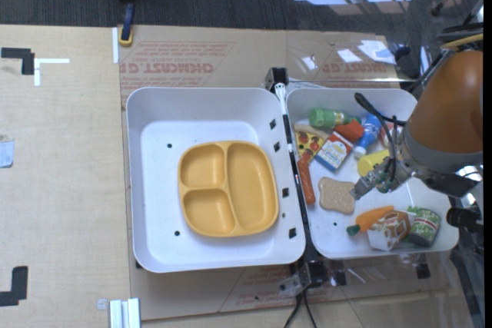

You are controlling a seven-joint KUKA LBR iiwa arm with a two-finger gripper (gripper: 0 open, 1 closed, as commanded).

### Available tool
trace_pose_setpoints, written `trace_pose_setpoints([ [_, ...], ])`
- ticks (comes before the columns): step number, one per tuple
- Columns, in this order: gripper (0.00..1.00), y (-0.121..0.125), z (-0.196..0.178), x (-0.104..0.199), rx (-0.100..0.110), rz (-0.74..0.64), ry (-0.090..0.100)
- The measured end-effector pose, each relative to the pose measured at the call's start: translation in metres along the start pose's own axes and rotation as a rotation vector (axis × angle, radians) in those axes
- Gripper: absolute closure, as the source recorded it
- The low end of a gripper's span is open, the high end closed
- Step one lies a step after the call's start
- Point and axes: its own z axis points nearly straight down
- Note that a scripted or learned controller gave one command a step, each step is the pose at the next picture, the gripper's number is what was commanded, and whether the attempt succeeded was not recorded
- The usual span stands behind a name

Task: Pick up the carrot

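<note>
The carrot (372,216), orange with a green stub at its left end, lies near the front of the right bin (330,238). It rests between a slice of bread (337,196) and a white and orange box (389,231). My gripper (374,183) hangs just above and behind the carrot, pointing down and to the left, and no object shows in it. The grey arm with its orange band (453,107) reaches in from the right and hides the bin's right side.
The right bin also holds a green bottle (327,117), a pizza slice (307,140), a sausage (307,182), a blue and white carton (333,152), a blue bottle (370,133) and a green can (423,225). A yellow divided plate (228,188) sits in the left bin (146,188).
</note>
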Motion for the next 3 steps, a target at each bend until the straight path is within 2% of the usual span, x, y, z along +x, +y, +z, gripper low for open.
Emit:
trace_pose_setpoints([
  [1,0.0,0.0,0.0,0.0,0.0,0.0,0.0],
  [2,0.0,-0.02,0.1,-0.033,-0.001,-0.038,0.0],
  [3,1.0,-0.018,0.091,-0.035,-0.003,-0.037,-0.002],
])
